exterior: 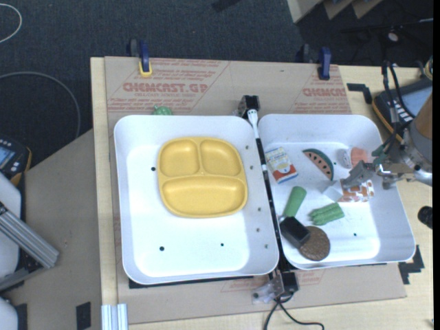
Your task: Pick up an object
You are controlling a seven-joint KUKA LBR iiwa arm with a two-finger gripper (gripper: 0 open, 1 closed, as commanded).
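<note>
My gripper (363, 177) reaches in from the right and hangs over the right side of the right bin (395, 243). Just below it lies a small red-and-white patterned item (356, 194); whether the gripper touches it I cannot make out. Nearby in the same bin are a pink piece (359, 155), a grey-white piece (342, 159) and a watermelon slice (320, 163). Further left sit a small white-and-red carton (278, 165), a green cylinder (294, 201) and a green leafy item (326, 214). A black block (294, 231) rests against a brown round disc (315, 245).
The left bin (134, 205) holds a yellow divided plate (202, 177). Both bins stand on a cardboard sheet (179, 84) held by clamps at the back. A cable and connector (249, 106) sit between the bins at the far edge.
</note>
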